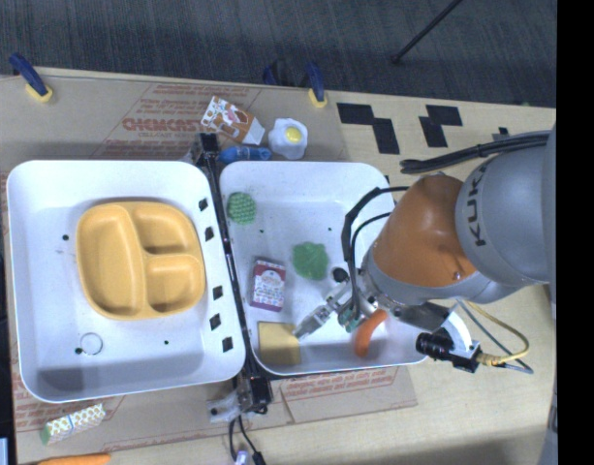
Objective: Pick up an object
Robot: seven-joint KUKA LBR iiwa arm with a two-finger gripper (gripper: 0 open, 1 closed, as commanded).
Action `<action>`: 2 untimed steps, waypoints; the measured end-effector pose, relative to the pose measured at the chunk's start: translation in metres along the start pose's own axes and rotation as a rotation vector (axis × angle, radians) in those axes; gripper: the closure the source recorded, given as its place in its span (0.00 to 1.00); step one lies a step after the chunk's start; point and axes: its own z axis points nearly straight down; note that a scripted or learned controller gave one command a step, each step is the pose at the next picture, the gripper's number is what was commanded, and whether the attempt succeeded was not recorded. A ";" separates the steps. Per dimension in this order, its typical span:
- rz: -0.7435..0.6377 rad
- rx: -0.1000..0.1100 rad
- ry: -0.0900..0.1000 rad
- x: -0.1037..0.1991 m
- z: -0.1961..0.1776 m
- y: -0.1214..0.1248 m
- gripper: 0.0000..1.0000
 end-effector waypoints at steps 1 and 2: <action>-0.335 -0.001 -0.005 0.013 -0.047 0.011 0.00; -0.609 0.001 -0.001 0.040 -0.022 0.030 0.00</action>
